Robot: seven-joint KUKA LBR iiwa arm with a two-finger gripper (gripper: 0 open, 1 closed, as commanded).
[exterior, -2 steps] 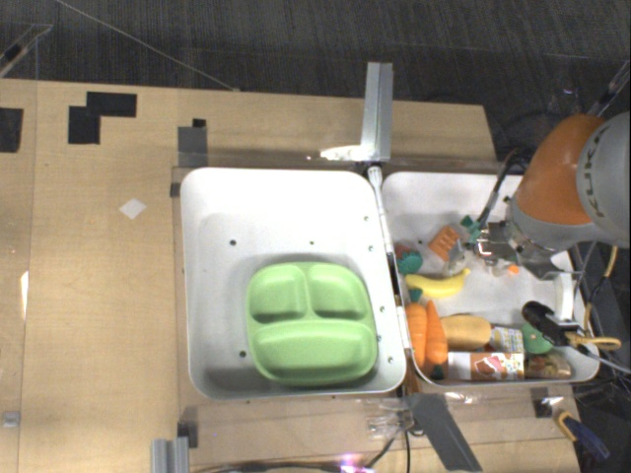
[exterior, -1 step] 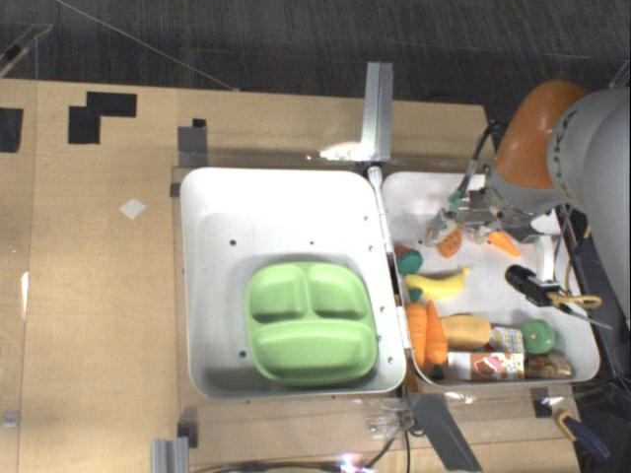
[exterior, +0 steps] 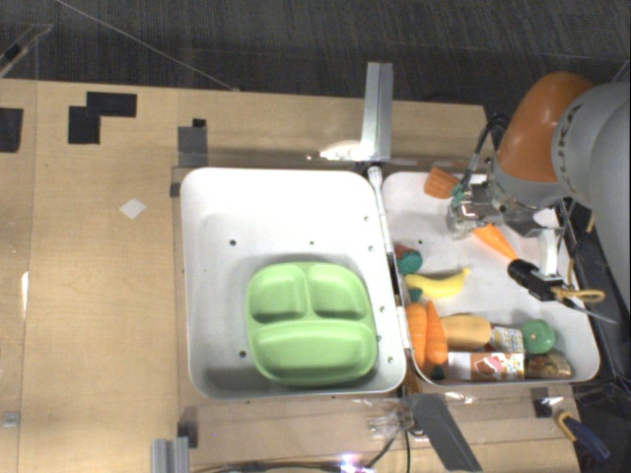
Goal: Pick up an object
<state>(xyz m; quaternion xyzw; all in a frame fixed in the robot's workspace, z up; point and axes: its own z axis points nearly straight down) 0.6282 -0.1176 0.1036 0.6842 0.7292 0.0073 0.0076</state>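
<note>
Going left to right, we've got the green plate (exterior: pixel 311 321) in the left bin (exterior: pixel 212 215). Right of that plate, the other bin (exterior: pixel 414 197) has a banana (exterior: pixel 439 283), a carrot (exterior: pixel 418 331) below it, and packaged stuff along the near edge. The gripper (exterior: pixel 463 210) hangs above the banana, by an orange carrot piece (exterior: pixel 494 239). We can't tell if it's open or closed.
</note>
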